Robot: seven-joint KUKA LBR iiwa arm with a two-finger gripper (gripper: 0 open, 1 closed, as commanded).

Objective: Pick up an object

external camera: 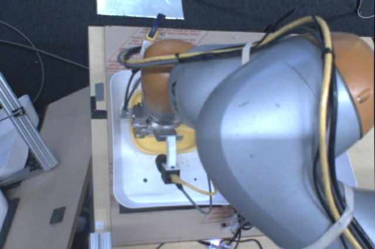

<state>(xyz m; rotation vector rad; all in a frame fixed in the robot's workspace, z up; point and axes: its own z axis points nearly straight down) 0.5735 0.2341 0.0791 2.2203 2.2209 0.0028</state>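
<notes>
The end effector hangs low in the left bin over a yellow object; its grip state I cannot tell; centre over the object before closing

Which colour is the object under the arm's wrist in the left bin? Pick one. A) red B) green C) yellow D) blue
C: a yellow object lies on the white floor of the left bin, partly covered by the wrist of the arm.
</notes>
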